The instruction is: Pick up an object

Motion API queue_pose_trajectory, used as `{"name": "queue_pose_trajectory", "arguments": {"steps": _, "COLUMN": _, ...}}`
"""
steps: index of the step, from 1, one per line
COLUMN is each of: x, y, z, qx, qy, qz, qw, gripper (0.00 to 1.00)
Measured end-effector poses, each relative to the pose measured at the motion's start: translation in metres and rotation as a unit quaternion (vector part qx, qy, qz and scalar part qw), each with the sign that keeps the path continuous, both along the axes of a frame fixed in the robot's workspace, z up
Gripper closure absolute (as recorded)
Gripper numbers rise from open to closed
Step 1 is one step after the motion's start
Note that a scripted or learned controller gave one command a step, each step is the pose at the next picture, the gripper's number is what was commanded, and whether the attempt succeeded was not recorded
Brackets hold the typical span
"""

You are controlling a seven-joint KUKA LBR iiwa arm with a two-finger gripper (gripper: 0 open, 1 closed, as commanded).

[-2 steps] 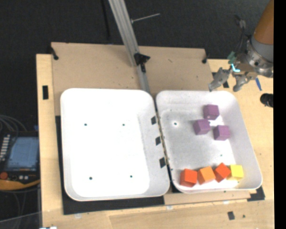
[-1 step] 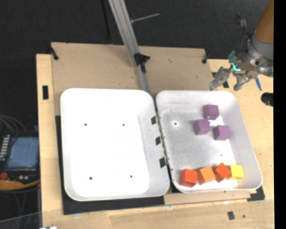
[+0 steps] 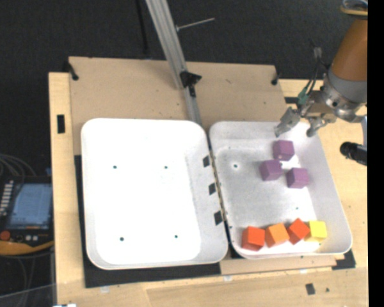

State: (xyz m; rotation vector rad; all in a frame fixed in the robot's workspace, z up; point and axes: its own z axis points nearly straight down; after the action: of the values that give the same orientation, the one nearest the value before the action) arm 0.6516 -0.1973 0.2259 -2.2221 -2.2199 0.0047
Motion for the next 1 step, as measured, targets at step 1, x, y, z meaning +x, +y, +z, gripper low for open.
{"name": "queue_pose_trajectory", "arguments": {"steps": 1, "x": -0.0026, "y": -0.0001, "z": -0.0419, "qx": 0.0, "qy": 0.0, "qz": -0.001, "qw": 1.0, "gripper": 0.0}}
